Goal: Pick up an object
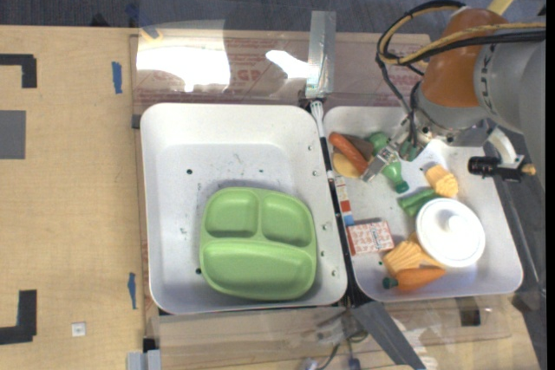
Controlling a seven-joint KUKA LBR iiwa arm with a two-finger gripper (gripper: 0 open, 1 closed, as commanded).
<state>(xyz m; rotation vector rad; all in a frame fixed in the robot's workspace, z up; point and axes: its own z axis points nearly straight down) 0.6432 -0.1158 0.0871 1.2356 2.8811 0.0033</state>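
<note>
A pale wooden desk (pixel 61 186) carries two shallow white bins side by side. The left white plastic bin (pixel 165 134) holds a green three-compartment plastic tray (pixel 258 243). The right white plastic bin (pixel 503 264) is crowded: an orange-and-red toy hot dog (pixel 349 153), a small red-patterned card packet (pixel 368 236), green toy pieces (pixel 396 175), a round white lid (pixel 449 231) and an orange toy carrot (pixel 414 276). The grey arm's gripper (pixel 381 160) hangs low over this bin, just right of the hot dog, among the green pieces. Whether its fingers are open or closed cannot be told.
</note>
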